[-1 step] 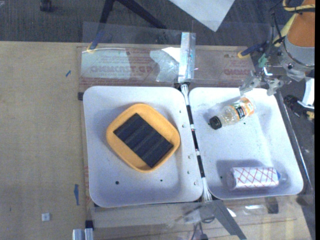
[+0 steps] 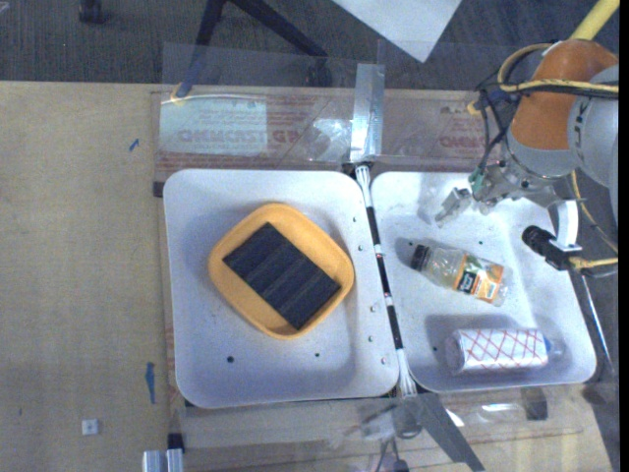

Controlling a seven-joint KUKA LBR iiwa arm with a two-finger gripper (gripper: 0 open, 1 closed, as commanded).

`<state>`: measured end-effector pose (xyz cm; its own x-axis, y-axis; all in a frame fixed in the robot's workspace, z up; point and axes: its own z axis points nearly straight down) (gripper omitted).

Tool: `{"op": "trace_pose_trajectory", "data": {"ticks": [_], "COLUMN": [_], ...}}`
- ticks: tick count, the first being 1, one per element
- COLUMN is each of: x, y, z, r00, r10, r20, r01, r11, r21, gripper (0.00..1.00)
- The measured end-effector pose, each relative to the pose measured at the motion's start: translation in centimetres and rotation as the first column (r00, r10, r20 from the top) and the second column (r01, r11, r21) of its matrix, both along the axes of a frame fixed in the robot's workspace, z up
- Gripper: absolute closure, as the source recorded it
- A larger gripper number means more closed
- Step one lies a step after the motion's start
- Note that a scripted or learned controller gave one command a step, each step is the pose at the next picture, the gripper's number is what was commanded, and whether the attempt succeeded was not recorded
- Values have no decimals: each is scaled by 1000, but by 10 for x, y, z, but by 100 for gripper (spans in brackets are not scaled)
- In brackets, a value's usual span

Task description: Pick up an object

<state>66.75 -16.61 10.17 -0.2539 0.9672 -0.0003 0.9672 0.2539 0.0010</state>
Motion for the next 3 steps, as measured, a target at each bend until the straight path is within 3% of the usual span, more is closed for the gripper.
{"op": "trace_pose_trajectory", "data": {"ticks": [1, 2, 3], "x": [-50, -142, -144], "y": [13, 22, 21], "z": [-1, -5, 3], "r00": [982, 982, 982], "r10": [189, 182, 181], "r20": [0, 50, 45], "r01": [-189, -182, -181], "r11": [982, 983, 983], "r21": [0, -17, -15], "gripper": [0, 0, 100]}}
